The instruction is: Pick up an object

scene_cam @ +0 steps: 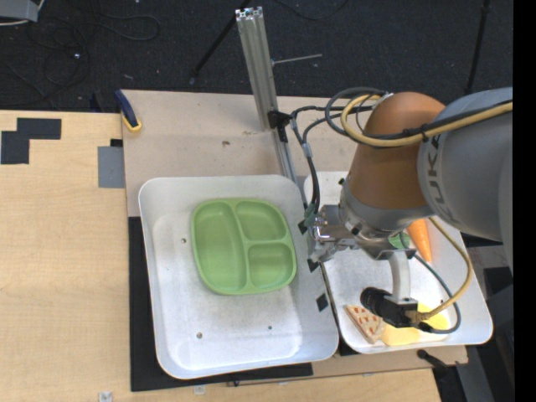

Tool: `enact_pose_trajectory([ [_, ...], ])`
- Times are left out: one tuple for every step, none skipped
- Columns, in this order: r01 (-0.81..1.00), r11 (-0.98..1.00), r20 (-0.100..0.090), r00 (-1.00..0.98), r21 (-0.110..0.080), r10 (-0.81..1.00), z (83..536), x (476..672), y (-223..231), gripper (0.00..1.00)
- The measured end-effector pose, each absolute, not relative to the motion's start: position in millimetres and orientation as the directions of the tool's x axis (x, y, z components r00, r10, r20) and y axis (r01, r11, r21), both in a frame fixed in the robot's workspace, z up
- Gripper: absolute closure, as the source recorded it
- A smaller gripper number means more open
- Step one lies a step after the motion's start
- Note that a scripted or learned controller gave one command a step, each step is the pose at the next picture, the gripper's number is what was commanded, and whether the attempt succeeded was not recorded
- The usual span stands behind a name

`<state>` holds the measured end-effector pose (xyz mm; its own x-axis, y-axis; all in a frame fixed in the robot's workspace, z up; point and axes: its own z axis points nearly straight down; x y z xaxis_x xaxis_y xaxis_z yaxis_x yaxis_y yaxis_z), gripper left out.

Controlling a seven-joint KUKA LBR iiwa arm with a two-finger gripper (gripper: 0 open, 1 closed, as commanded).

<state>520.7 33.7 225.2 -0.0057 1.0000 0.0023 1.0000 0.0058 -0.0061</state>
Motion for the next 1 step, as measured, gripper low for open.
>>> enact_pose_trajectory([
  [1.000, 0.006, 0.001, -0.006, -0.003, 1.000, 231.4, 517.4, 78.9, 1.00],
])
